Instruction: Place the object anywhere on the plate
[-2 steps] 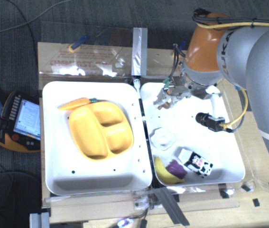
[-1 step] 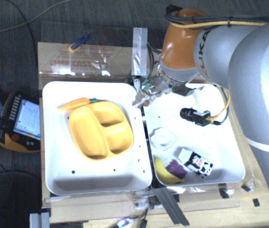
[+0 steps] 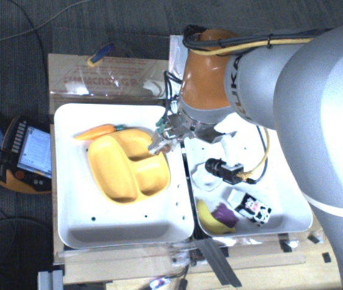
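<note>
object: unclear, likely carrot (image 3: 96, 131), far-left in left bin (image 3: 68, 222), touching plate's far rim, long axis left-right | plate (image 3: 126, 168): yellow, 2 compartments, mid left bin | pincer (image 3: 162, 139): over plate's right-far edge, carrot lies left of it; finger state cannot be told | right bin: purple-yellow toy (image 3: 219, 217), cow toy (image 3: 254, 209)

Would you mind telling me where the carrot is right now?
The carrot lies in the left bin, near its far-left corner, against the upper-left rim of the yellow plate.
</note>
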`<state>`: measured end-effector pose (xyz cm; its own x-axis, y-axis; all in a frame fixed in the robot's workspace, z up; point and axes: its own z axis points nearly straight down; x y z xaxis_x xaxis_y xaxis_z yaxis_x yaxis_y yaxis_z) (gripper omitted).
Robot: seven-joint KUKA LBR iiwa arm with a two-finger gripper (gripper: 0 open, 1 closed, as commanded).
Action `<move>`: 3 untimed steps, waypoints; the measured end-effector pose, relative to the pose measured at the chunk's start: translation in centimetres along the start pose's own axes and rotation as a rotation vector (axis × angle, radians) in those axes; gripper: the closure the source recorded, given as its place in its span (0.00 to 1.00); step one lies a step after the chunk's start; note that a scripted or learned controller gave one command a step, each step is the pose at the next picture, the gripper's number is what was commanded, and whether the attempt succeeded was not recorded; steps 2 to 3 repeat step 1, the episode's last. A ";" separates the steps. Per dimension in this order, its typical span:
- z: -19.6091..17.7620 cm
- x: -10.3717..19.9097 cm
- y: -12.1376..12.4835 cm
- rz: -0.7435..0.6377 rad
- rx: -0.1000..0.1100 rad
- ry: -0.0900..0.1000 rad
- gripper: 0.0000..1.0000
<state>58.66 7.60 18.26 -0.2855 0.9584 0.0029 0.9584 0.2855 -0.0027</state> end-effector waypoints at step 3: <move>0.0 0.0 0.0 0.001 0.000 0.000 0.00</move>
